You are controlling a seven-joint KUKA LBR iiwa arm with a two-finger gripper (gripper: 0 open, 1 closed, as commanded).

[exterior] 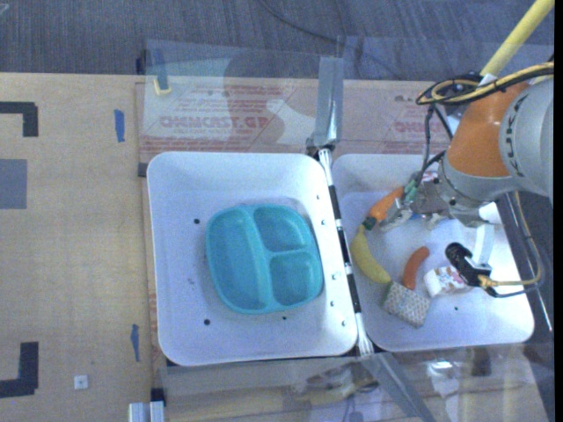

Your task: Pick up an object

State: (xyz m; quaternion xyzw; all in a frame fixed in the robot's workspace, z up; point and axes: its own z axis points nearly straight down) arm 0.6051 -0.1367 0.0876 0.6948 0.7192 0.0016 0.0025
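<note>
Nearest to us in the right bin (pixel 457 337), at about 7 o'clock from its middle, a speckled grey sponge (pixel 406 304) lies flat. Just beyond it, near the middle of the bin, is a small orange-red sausage (pixel 414 268), its lower end touching or almost touching the sponge, and a crumpled white wrapper (pixel 444 280) sits just beside the sausage at its 3 o'clock. At 9 o'clock a yellow banana (pixel 368 258) curves along the bin's left wall. The left bin (pixel 176 236) holds a blue-green divided plate (pixel 262 258) in its middle, and both bins rest on the pale wooden table (pixel 70 236). Farther back in the right bin, at about 10 o'clock, an orange carrot (pixel 385 206) lies tilted with its green tip toward the banana. The pincer (pixel 412 202) is right at the carrot's 3 o'clock end; we cannot tell whether it is released or clenched, nor whether it has the carrot. Behind it the arm (pixel 493 139) rises toward 1 o'clock.
</note>
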